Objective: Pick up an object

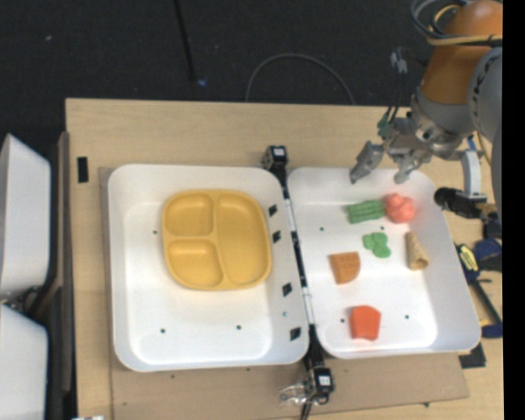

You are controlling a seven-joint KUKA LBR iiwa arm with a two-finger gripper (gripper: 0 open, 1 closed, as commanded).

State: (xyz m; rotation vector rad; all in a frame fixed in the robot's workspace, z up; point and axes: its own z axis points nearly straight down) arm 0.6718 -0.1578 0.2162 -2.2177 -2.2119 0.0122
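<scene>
The desk is pale wood on a dark floor, carrying two shallow white bins side by side. The left bin holds a yellow divided plate. The right bin holds the loose pieces: a red block toward six o'clock, an orange wedge near its middle, a long green piece and a pink lump toward twelve, a small green piece below them, and a tan stick toward three.

The grey arm reaches in from the right. Its pincer hangs spread wide and holding nothing over the bin's twelve o'clock rim, just above the pink lump and the long green piece.

This looks like the approach, with nothing grasped yet. The next move likely calls for centring over one piece, probably the pink lump, then descending without nudging its green neighbour, which lies close beside it.
</scene>
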